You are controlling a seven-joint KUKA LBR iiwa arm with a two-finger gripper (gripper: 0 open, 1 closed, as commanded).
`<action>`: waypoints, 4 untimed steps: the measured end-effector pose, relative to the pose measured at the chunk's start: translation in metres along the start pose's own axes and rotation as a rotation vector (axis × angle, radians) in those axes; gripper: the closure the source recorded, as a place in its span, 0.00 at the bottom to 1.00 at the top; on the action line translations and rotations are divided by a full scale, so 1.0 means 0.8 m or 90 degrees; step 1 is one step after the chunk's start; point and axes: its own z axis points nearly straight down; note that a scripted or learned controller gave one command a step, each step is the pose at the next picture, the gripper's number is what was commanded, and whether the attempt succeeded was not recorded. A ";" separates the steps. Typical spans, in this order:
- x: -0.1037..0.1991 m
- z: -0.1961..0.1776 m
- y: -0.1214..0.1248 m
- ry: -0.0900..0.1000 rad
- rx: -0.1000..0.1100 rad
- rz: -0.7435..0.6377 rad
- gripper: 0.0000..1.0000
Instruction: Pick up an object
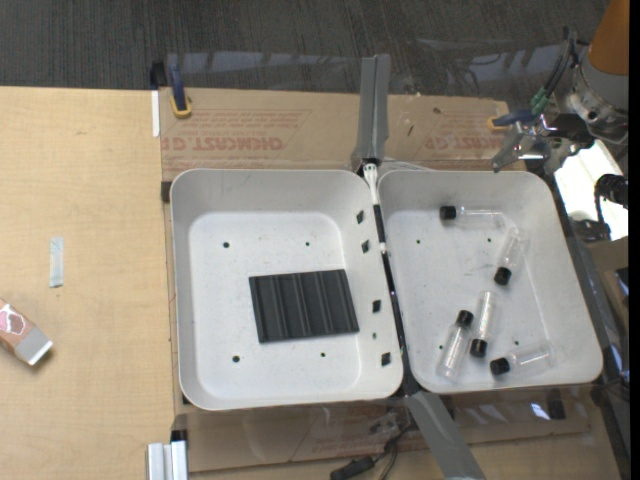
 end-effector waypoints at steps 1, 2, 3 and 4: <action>-0.004 0.183 0.005 -0.002 -0.008 -0.029 0.00; -0.017 0.203 -0.048 0.000 -0.002 -0.114 0.00; -0.019 0.190 -0.048 0.000 -0.003 -0.111 1.00; -0.019 0.191 -0.048 0.000 -0.003 -0.111 0.00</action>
